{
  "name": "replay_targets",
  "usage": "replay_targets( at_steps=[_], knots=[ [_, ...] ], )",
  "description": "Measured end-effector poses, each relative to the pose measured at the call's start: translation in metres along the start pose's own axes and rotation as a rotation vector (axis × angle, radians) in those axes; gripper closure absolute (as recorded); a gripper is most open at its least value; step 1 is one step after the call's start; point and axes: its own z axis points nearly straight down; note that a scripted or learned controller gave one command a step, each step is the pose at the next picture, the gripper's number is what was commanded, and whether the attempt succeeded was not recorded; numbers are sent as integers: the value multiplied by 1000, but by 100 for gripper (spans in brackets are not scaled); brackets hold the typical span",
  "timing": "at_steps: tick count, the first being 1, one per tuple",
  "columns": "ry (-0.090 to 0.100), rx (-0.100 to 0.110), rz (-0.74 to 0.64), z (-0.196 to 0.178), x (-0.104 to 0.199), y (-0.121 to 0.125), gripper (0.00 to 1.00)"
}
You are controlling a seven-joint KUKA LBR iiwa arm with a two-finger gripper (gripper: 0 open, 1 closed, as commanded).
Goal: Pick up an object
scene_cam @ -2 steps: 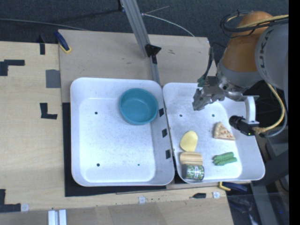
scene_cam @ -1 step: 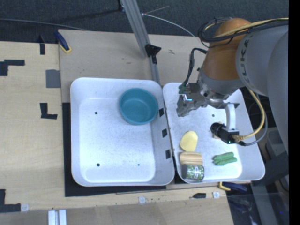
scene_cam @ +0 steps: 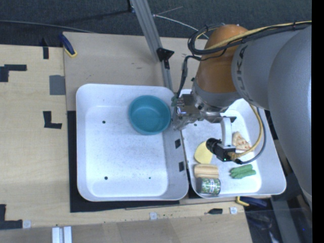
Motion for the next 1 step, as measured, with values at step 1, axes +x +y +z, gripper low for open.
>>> replay_targets(
  at_steps=[1],
  knots=[
    [0,-2,-1,-15,52,-15,100]
  ],
)
